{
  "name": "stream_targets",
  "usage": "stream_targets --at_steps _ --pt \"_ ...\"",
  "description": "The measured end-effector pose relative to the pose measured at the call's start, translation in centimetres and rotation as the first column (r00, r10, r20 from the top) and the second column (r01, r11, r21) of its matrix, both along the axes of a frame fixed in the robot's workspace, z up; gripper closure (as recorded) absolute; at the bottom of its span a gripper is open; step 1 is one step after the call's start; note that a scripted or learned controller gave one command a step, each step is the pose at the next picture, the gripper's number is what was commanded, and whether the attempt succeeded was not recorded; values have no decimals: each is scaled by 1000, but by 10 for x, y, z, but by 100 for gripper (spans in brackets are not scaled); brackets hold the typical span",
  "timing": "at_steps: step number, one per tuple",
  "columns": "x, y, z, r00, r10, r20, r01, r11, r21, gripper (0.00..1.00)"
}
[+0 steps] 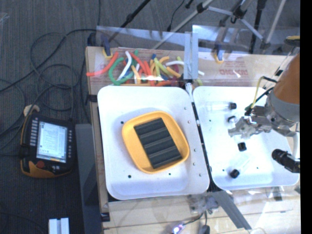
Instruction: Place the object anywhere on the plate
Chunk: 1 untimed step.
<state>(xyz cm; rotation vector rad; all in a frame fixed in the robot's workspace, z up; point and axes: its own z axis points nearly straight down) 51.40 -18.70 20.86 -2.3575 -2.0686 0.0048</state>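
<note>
1. Dark carpet strewn with cables surrounds the bench, with a teach pendant [46,141] at the left edge of the frame and a tangle of coloured tubes [139,68] along the bench's top edge.
2. You see the left bin [112,179] holding a yellow plate [129,147] with a dark ribbed insert [157,143]; nothing else lies on it.
3. In the right bin [273,177], several small clear vials with black caps lie scattered: one [222,105] toward the upper middle, one [241,146] just below the gripper, one [235,172] near the lower edge.
4. The gripper [243,126] hangs low over the right bin, right of centre; you cannot tell how it is set, nor whether anything is in it.
5. Judge this as the picking step: the object seems not yet lifted.
6. Your next move calls for a secure grasp on one vial, a lift clear of the bin wall, then a carry leftward to the plate.
</note>
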Motion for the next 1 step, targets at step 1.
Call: stream_targets --at_steps 1 --pt "0 0 0 1000 0 0 0 1000 0 0"
